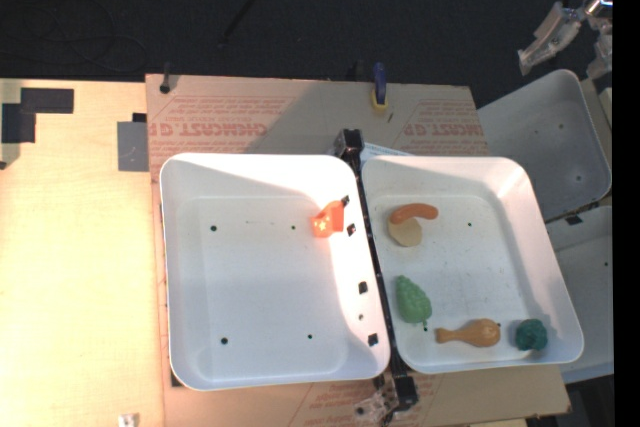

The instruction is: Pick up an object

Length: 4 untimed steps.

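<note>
Lying lengthwise left-right, orange gourd (470,334), neck seemingly leftward.

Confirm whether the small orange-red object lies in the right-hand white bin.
No. The small orange-red object lies in the left white bin, close to its right wall, beside the divide from the right white bin.

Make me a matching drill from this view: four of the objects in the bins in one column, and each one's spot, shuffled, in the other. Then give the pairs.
Things
1. orange-red object
2. orange sausage-shaped piece
3. green leafy piece
4. dark teal lump

Places
A. right bin, near right corner
B. left bin, far right part, close to the divider
C. right bin, far left part, just above a tan round piece
D. right bin, left side, near half

Pairs: 1-B, 2-C, 3-D, 4-A
</note>
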Tool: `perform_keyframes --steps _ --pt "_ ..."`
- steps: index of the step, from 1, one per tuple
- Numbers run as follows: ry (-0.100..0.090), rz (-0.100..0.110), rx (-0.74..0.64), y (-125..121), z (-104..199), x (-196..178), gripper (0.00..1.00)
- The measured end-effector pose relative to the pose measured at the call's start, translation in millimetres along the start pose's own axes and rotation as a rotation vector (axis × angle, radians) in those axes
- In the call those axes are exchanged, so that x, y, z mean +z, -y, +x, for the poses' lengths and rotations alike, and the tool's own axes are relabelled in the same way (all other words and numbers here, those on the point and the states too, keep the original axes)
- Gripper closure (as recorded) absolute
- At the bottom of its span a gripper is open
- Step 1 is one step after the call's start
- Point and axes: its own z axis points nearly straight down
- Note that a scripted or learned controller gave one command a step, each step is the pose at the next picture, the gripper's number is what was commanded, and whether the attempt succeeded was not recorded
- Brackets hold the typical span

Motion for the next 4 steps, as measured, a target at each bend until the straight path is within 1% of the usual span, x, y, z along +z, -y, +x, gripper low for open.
perform_keyframes --steps 1,2,3,4 --pt "-0.002 0.022 -0.008 -0.9 2.9 1.3 1.00" --pt "-0.006 0.036 -0.001 -1.3 42.7 203.4 1.00" --pt "0.002 0.003 0.006 42.2 -13.0 54.7 1.00" --pt "-0.007 0.036 -0.001 26.5 24.0 259.6 1.00"
